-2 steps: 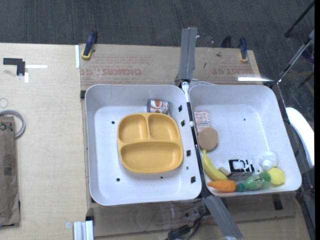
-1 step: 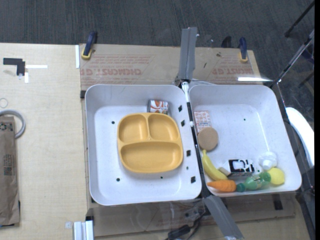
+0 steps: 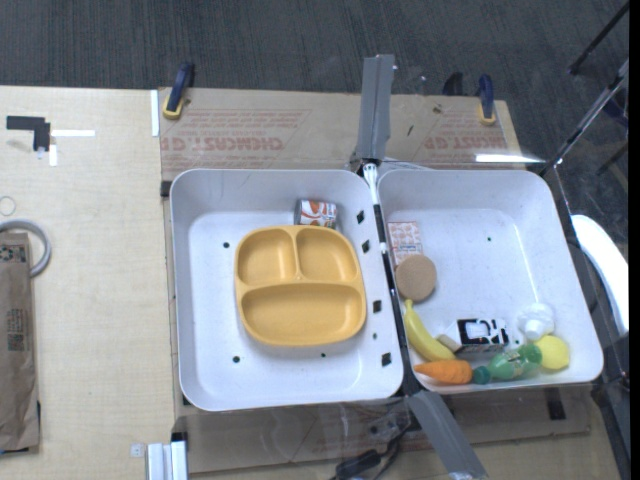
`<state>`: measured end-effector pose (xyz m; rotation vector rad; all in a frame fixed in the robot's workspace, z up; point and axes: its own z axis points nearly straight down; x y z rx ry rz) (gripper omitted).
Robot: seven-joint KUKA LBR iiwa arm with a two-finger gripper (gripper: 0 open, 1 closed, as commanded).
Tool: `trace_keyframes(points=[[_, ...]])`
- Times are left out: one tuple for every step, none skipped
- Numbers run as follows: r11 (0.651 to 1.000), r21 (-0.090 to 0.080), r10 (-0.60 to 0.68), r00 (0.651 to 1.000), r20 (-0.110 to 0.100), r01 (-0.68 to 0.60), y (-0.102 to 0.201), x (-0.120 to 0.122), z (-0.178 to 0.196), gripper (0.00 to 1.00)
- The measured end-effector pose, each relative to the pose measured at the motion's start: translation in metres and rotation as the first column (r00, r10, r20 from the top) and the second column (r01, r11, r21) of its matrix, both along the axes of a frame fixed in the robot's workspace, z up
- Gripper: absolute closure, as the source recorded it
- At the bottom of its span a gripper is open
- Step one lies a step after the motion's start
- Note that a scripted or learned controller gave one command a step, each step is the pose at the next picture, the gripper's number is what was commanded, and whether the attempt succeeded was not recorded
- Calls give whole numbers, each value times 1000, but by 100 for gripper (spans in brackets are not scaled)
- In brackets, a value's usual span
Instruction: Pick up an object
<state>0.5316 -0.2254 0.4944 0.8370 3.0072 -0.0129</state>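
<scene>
The right bin [image 3: 500,193] holds a round brown cookie-like piece [image 3: 416,277], a yellow banana [image 3: 424,336], an orange carrot [image 3: 444,371], a green item [image 3: 508,366], a yellow lemon-like piece [image 3: 553,353], a small white object [image 3: 536,321], a black-and-white box [image 3: 483,332] and a pink-printed packet [image 3: 403,236]. In the left bin [image 3: 195,298] lies a yellow divided plate [image 3: 298,286], with a small orange-and-white carton [image 3: 316,212] behind it.
Cardboard [image 3: 270,133] lies behind the bins, held by blue-and-yellow clamps [image 3: 179,90]. A grey upright post [image 3: 375,108] stands at the seam between the bins. A brown paper bag [image 3: 15,338] rests on the bench at far left.
</scene>
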Motion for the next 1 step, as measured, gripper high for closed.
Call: trace_keyframes(points=[[1000, -2, 1, 1000, 2, -1, 0, 2, 9, 100]])
